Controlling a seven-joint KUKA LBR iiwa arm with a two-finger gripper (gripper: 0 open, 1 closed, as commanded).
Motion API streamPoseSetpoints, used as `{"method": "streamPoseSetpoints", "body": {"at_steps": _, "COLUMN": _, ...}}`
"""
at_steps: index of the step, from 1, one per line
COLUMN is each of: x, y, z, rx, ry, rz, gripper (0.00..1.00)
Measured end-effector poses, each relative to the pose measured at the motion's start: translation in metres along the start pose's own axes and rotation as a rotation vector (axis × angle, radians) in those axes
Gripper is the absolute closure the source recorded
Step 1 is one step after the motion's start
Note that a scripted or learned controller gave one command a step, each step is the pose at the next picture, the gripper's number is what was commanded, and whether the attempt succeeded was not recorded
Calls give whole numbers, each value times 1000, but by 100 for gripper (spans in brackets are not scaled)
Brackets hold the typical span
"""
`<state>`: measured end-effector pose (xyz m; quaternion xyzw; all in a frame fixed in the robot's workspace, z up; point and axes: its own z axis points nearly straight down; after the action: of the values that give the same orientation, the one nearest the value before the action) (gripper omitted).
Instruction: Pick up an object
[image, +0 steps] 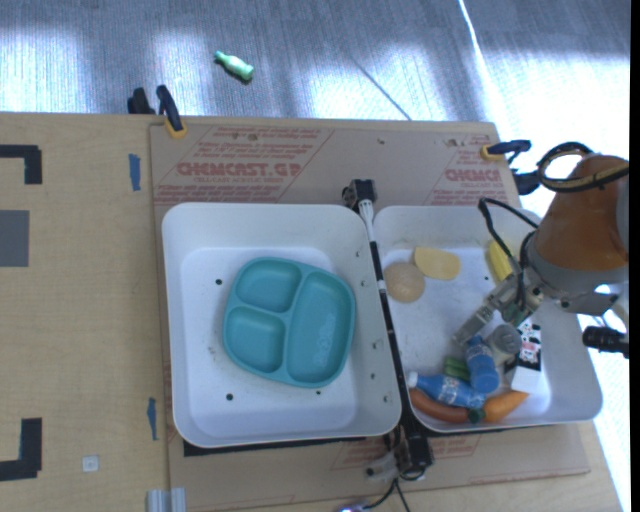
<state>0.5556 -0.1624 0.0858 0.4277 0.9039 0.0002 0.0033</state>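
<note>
At the near wall of the right shallow white plastic bin, an orange carrot-shaped toy lies with its long axis along that wall, tip toward the right, touching a blue plastic bottle piled against it, probably because loose items gather there. Just beyond, the grey two-finger gripper sits low over a small blue cup; whether its jaws are spread or closed cannot be told. Farther back lie a tan round disc and a yellow oval piece, and the left bin holds a teal three-compartment plate.

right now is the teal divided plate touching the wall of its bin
Apart. The camera view shows the teal divided plate on the left bin's floor, white showing all around it.
</note>
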Motion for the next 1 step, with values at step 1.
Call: {"method": "streamPoseSetpoints", "body": {"at_steps": 1, "x": -1, "y": 2, "z": -11, "rx": -5, "ry": -5, "rz": 1, "gripper": 100}}
